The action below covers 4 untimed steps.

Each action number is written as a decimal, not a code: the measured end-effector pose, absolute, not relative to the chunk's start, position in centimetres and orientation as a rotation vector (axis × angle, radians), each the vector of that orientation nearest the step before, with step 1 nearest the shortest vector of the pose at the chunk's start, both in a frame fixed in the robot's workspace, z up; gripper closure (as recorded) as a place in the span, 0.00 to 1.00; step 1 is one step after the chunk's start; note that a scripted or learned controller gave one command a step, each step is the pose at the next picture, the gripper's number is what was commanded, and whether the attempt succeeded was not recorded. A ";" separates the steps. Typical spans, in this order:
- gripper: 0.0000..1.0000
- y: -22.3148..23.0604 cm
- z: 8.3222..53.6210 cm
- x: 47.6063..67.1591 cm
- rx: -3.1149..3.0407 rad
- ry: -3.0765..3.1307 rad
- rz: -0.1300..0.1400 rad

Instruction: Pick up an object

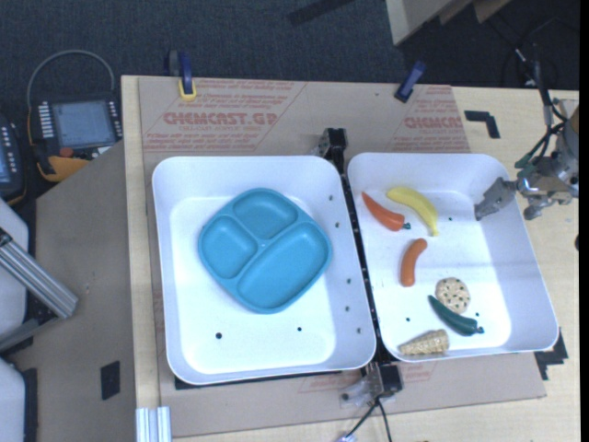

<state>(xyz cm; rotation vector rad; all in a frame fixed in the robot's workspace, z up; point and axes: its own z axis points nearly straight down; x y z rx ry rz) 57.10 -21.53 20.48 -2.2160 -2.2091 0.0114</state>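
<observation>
Plastic, board and metal on the bench

Both white bins (175, 274) look like smooth, slightly glossy plastic; the blue divided plate (264, 249) inside the left one is matt plastic. Under the bins lies brown paper-faced board (276, 118) with red print. The yellow banana (414, 208) looks smooth; right of it, the gripper (515, 199) is dull grey metal

two white bins (175, 274), one blue plate (264, 249), six toy foods (413, 208)
</observation>
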 end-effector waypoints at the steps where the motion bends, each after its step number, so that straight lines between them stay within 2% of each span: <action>1: 0.00 -21.5 21.2 57.4 -2.221 -2.221 0.001; 2: 0.00 -21.4 15.0 56.8 -2.217 -2.217 0.005; 3: 0.00 -21.9 10.6 56.9 -2.220 -2.219 0.002; 4: 0.00 -21.6 8.4 57.1 -2.214 -2.220 -0.005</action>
